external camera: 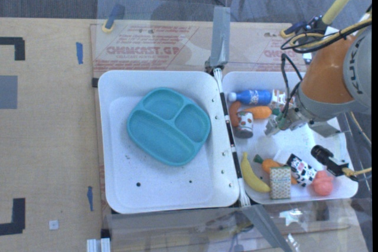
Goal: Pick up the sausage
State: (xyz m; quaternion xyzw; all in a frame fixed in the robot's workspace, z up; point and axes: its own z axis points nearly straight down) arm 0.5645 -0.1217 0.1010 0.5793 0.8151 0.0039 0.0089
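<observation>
Sausage (235, 110) lies in right bin (345, 189) on wooden bench (47, 138); tool (277, 125) spread unclear.

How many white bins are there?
2. The left bin holds a blue plate; the right bin, beside it, holds toy food under the gripper.

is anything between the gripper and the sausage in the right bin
Nothing visible blocks it. The gripper is just right of the sausage, with bare bin floor between. Neighbours crowd the sausage, though: the small can touches its lower end, and the carrot and bottle lie close by.
</observation>
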